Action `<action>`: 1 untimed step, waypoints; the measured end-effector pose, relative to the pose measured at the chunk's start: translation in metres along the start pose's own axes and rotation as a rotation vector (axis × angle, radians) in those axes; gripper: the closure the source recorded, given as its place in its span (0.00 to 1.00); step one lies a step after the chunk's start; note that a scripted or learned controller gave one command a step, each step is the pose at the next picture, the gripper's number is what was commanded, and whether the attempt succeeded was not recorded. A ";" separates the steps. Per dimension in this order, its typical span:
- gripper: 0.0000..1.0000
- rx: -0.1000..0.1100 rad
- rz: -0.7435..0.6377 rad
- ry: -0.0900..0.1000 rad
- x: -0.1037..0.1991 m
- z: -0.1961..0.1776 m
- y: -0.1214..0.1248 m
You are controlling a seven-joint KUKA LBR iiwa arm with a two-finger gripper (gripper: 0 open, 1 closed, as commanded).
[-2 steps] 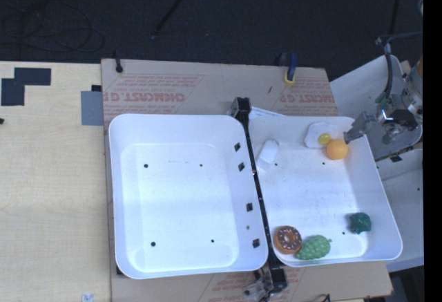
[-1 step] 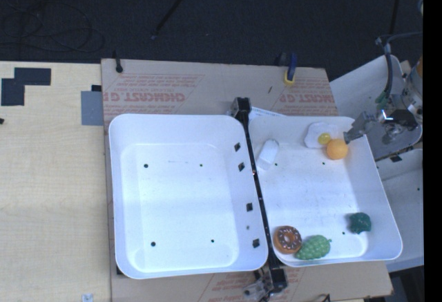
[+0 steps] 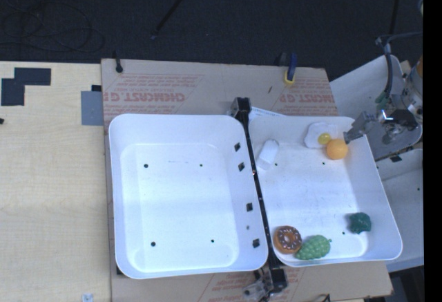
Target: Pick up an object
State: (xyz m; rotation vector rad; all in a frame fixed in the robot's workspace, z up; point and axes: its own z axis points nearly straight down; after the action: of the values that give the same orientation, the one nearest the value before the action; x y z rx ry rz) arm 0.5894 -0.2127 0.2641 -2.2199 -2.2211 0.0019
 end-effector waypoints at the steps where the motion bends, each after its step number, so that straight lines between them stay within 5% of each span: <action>1: 0.00 0.000 0.000 0.000 0.000 0.000 0.000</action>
State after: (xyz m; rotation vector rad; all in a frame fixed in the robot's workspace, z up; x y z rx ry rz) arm 0.5894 -0.2127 0.2641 -2.2199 -2.2211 0.0019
